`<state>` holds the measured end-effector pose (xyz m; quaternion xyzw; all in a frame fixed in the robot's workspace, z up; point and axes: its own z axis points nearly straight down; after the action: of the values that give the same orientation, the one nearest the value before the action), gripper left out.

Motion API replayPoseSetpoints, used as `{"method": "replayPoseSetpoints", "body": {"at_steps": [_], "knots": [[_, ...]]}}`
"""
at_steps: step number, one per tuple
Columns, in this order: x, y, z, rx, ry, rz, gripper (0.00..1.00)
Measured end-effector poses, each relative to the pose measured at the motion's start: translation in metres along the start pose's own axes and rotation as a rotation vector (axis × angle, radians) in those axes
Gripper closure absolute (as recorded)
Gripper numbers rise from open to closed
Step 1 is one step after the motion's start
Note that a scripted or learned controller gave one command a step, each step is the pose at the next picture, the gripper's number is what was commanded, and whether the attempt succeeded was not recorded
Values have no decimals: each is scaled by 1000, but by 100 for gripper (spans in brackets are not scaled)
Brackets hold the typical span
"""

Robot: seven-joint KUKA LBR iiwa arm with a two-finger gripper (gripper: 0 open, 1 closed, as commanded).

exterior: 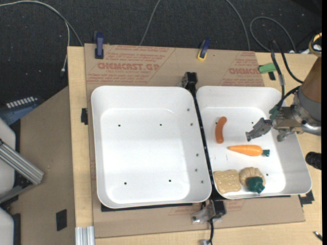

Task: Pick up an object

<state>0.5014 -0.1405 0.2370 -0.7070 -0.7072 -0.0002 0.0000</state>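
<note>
Hovering above the right bin [286, 188] with nothing picked yet, the gripper [257, 131] has its fingers apart over bare floor, just above the toy carrot [246, 149].

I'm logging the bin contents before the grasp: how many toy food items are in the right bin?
4: a sausage at the left, a carrot mid-bin, a cracker and a green-tipped lump at the near edge.

The grey arm [310, 93] reaches in from the right edge, its wrist angled down and leftward, carrying the gripper [254, 133] low with its dark fingers [259, 128] pointing left, gripping nothing visible between them.
</note>
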Motion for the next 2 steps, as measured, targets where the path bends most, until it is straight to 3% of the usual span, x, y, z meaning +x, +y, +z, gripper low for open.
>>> {"method": "replayPoseSetpoints", "body": {"at_steps": [1,2], "knots": [[13,66,98,9,2,-2,0],[38,105,154,2,0,-3,0]]}}
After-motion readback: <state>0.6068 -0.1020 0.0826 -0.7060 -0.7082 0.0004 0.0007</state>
